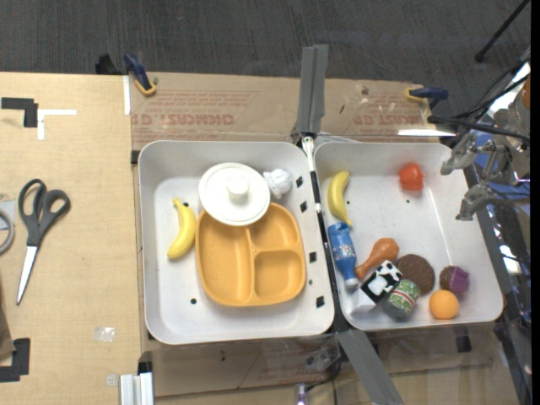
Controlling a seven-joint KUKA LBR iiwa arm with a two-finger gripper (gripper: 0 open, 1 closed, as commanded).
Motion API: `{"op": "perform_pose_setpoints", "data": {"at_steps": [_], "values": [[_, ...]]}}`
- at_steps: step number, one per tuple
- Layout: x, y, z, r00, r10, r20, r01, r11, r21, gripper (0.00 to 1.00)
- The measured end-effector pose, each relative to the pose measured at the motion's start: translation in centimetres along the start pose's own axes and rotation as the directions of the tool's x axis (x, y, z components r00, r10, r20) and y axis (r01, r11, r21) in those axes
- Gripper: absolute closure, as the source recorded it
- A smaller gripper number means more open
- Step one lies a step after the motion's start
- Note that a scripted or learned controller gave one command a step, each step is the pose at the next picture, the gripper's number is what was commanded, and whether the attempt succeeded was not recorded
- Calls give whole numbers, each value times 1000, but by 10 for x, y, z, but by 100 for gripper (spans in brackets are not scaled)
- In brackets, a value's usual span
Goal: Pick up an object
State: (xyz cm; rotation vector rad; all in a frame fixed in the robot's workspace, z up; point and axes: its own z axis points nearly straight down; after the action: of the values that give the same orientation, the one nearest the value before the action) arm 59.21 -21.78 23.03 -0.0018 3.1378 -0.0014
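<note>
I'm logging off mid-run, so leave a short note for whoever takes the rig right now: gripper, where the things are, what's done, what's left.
Gripper: at the right bin's right edge, above the rim; nothing seen in it.
Right bin: banana, blue bottle, red ball, drumstick, brown disc, orange, purple piece.
Left bin: yellow tray, white lid, banana.
Done: nothing picked.
Left: pick one object.

Dark grey carpet floor (211, 24) lies beyond a pale wooden bench (76, 294) — brown cardboard (219, 112) laid across it.
</note>
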Motion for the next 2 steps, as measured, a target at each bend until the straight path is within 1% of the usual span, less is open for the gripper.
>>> {"op": "perform_pose_setpoints", "data": {"at_steps": [1, 2], "values": [[45, 56, 133, 995, -100, 0, 100, 995, 0, 0], [-20, 109, 137, 1000, -9, 2, 9, 1000, -1, 0]]}}
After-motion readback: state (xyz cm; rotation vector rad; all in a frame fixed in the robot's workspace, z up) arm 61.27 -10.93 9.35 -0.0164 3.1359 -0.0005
